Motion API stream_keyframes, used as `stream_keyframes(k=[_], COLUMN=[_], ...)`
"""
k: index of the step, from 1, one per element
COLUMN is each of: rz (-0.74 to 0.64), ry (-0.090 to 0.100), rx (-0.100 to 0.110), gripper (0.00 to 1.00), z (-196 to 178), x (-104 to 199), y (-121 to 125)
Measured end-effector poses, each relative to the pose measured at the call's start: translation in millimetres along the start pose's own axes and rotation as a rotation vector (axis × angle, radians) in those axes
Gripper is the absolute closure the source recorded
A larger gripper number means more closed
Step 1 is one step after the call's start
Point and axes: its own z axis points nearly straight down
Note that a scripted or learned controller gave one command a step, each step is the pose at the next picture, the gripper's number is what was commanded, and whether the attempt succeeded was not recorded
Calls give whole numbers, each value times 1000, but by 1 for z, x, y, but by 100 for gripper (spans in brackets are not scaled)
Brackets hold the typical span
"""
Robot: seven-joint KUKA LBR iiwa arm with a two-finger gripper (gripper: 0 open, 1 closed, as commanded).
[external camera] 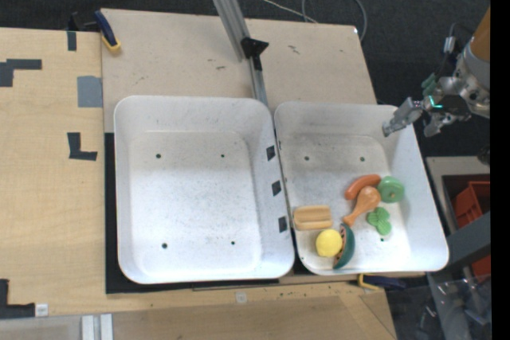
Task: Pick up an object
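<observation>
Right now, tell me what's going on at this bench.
A robot arm is set to pick up an object. Its gripper sits over the upper right corner of the right bin, with nothing between its fingers. The toys lie clustered in that bin's lower right: an orange piece, a green piece, a tan block and a yellow ball. None has been picked up yet. The left bin sits beside it.

Two bins side by side on the bench [183, 60]: left bin [127, 171], right bin [414, 171]. In the right bin, near-right part: toy carrot [360, 187] beside round toy [391, 189]; drumstick toy [362, 205] below them; leafy toy [379, 220] to its right; bread piece [311, 216] left; ball [327, 243] in front, touching curved pod [346, 246]. Gripper [414, 117] above the far right rim.
</observation>
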Motion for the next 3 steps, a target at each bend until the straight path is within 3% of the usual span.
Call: stream_keyframes(k=[1, 3], rz=[-1, -1], ry=[-2, 0], rx=[-5, 2], gripper=[0, 0], z=[-3, 114], x=[0, 10], y=[1, -5])
